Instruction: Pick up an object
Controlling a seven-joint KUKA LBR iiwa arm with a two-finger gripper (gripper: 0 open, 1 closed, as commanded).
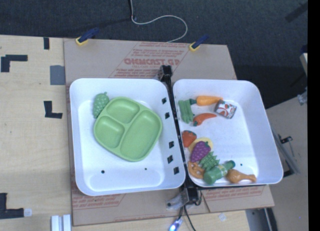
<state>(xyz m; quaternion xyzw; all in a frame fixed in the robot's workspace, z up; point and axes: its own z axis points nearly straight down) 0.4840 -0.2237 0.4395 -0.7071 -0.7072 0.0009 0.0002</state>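
Mostly toy food [207, 147], right bin [252, 140]

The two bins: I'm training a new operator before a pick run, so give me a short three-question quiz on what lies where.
1. True or false: the green divided plate lies in the left bin.
2. What touches the plate's upper left edge? A) green grape bunch B) small can C) carrot
3. Fill in: the small can lies in the ____ bin, beside the carrot.

Key: 1 true; 2 A, the green grape bunch; 3 right.
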